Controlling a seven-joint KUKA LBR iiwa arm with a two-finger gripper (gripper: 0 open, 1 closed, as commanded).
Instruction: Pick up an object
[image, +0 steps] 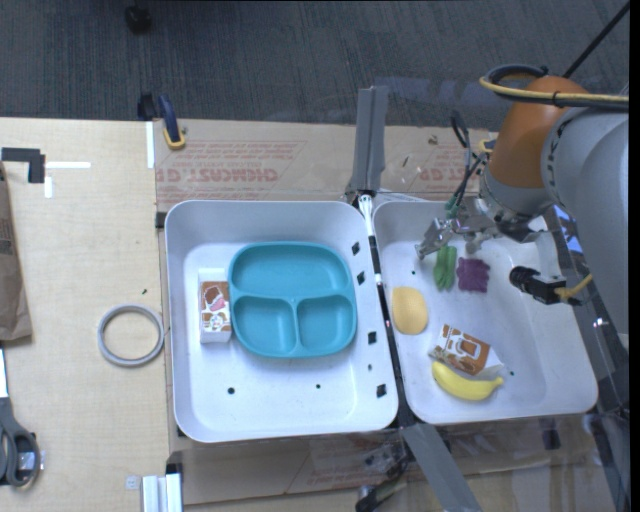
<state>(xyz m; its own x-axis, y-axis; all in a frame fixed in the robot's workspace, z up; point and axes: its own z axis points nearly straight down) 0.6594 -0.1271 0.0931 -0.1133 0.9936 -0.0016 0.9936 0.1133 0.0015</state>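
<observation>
Small green pepper-shaped toy vegetable (445, 267), far end of right white bin (560, 395), directly under grey two-finger jaws (452, 238). Probably light, smooth plastic, slippery; best pinched across narrow middle. Jaws spread narrowly over top end, nothing visibly clamped. Purple toy (472, 275) touching on right, crowding that side. Yellow oval toy (409, 310) near; snack packet (461, 350), banana (466, 383) well apart.

The grey arm (590, 150) reaches in from the right, its tool (446, 238) lowered, fingers spread apart
</observation>
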